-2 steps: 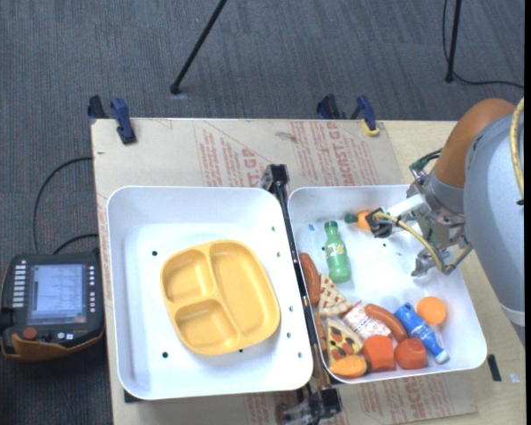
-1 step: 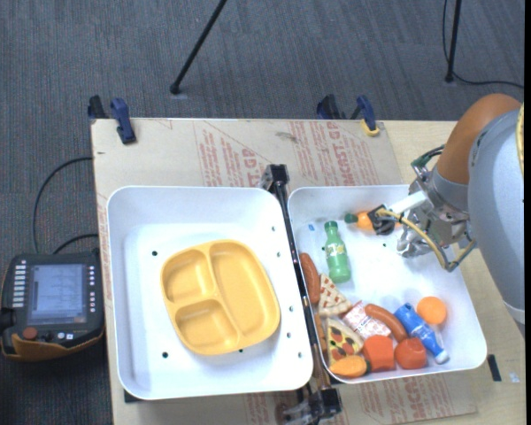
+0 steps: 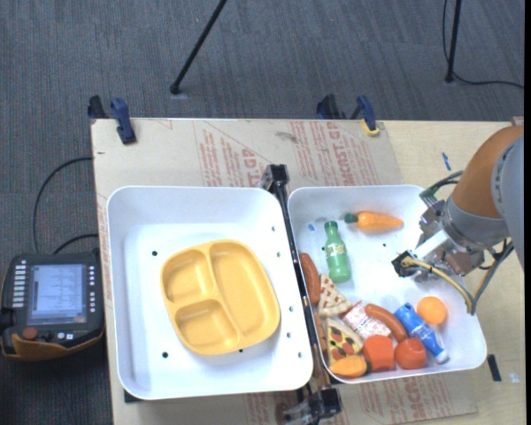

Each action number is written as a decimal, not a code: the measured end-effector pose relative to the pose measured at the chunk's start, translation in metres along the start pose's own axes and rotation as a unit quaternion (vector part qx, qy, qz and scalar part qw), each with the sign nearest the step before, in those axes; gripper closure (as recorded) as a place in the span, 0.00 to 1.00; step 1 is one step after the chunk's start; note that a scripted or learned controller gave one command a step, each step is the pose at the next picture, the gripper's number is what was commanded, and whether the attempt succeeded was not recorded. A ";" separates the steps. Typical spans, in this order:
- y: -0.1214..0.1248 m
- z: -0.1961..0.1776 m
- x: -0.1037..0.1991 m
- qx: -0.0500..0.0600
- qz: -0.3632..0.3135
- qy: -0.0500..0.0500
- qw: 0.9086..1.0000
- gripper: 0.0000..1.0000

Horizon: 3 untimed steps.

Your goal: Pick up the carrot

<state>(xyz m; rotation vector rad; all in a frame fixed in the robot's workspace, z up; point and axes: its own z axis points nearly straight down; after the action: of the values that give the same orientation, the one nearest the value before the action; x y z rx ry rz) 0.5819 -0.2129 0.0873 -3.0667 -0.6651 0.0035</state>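
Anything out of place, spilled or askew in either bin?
Nothing stands out. The carrot lies alone near the right bin's far wall; other toys crowd its near end. The yellow plate sits slightly skewed in the left bin.

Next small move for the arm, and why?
Probably shift the gripper left and up in the view, over the carrot. The carrot lies alone near the far wall of the right bin, and the gripper sits to its right and lower, not above it.

My plywood bench (image 3: 203,147), left bin (image 3: 134,228) and right bin (image 3: 378,262) side by side on it, blue clamps (image 3: 122,120) at back.
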 end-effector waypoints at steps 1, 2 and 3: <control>-0.001 0.000 0.002 0.001 0.000 0.002 1.000 0.00; -0.039 0.000 -0.076 0.003 -0.125 0.003 0.992 0.00; -0.017 -0.046 -0.029 0.000 -0.005 0.000 1.000 0.00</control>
<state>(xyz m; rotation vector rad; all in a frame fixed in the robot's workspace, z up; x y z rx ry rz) 0.5488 -0.2093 0.1337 -3.0636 -0.6812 0.0025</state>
